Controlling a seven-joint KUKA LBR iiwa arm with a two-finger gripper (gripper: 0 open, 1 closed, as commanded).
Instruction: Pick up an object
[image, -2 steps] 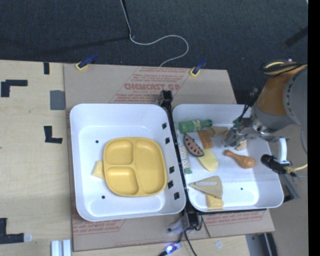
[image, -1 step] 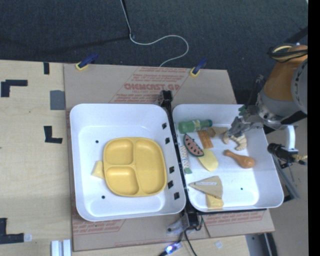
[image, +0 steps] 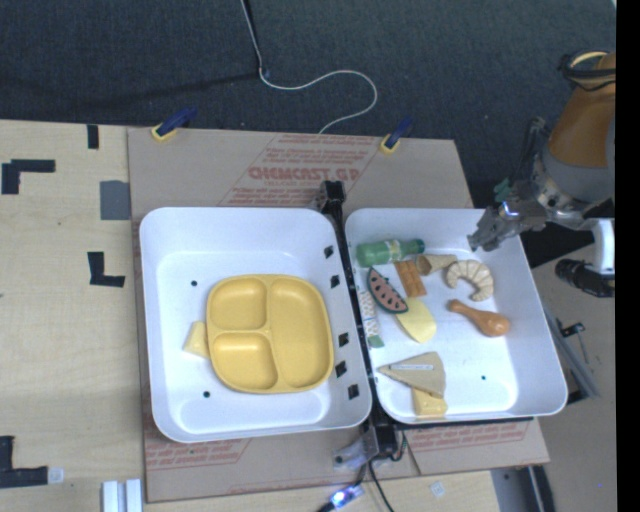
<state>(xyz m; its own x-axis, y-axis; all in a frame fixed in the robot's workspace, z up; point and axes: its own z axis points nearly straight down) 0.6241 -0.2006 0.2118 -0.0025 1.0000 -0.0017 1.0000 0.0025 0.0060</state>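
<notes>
The grey arm with its orange band reaches in from the right; its dark two-finger gripper hovers over the right white bin's far corner, just beside a pale toy croissant. Red print on the cardboard underlay is unreadable.

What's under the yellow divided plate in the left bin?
A pale yellow wedge-shaped piece pokes out from under the left edge of the yellow divided plate, resting on the left bin floor. How far it extends underneath is hidden by the plate.
</notes>
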